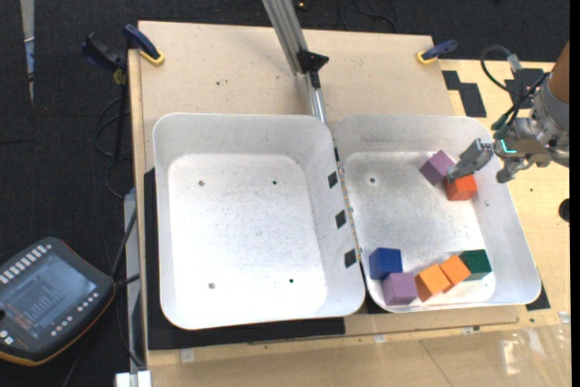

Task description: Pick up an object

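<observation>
Closing in: we center the claw (471, 164) over the orange block (462, 187) just below.
Grip: we cannot tell.

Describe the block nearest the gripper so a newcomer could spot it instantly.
Look in the right bin, at its far right part, where the gripper reaches in. Two blocks touch there: the orange-red block is the one nearer the camera, beside the purple block.
</observation>
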Available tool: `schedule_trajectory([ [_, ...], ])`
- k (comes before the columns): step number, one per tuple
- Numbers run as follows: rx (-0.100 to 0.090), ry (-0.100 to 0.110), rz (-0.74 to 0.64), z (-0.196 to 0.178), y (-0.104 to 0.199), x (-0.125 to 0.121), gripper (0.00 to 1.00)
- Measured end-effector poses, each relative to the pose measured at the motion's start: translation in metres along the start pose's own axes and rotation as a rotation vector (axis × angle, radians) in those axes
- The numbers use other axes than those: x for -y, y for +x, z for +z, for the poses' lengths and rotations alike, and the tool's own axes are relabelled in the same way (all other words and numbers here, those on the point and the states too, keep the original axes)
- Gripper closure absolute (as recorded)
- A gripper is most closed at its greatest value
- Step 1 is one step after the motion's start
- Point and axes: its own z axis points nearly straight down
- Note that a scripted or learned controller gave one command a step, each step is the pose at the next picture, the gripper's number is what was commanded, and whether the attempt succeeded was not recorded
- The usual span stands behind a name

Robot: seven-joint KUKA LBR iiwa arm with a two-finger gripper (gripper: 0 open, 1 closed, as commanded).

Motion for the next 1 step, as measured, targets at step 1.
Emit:
schedule_trajectory([
  [1, -0.001, 0.006, 0.002, 0.0572, -0.0094, 0.0024, 0.0],
])
